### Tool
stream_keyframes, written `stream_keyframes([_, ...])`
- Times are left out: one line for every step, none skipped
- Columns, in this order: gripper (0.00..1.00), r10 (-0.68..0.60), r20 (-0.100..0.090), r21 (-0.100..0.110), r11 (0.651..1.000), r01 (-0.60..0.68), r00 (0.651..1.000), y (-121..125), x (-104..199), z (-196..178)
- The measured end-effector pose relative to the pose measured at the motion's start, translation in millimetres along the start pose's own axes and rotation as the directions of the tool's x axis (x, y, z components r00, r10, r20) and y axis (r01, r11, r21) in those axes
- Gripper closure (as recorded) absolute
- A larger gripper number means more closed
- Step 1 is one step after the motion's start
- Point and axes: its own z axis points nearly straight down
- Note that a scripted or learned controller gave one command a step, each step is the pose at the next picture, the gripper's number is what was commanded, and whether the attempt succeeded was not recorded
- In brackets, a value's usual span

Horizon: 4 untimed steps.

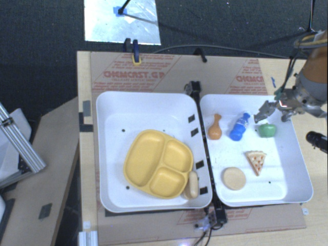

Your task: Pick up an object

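Observation:
The right bin (294, 188) holds several small items. An orange drumstick-shaped toy (215, 127) and a blue bottle (239, 126) lie at its back. A green rounded toy (267, 131) sits to the right of the bottle. A pizza slice (255, 161) and a tan round cookie (233, 178) lie nearer the front. My gripper (273, 115) hangs open just above and behind the green toy, with nothing between its fingers.
The left bin (115, 117) holds a yellow divided plate (159, 163) with a beige bread roll (192, 184) against its front right edge. A black divider with clips (201, 142) runs between the bins. A silver sheet (122, 14) lies beyond the bench.

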Motion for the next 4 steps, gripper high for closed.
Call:
stream_keyframes([0.0, 0.002, 0.001, 0.0, 1.0, -0.002, 1.0, 1.6, -9.5, 56.0])
stream_keyframes([0.0, 0.001, 0.0, 0.0, 1.0, -0.001, 1.0, -3.1, -9.8, 117.7])
stream_keyframes([1.0, 0.001, 0.002, -0.007, 1.0, -0.001, 1.0, -0.9, -10.5, 103.2])
stream_keyframes([1.0, -0.001, 0.003, -0.009, 1.0, 0.001, 1.0, 10.3, -9.8, 53.0])
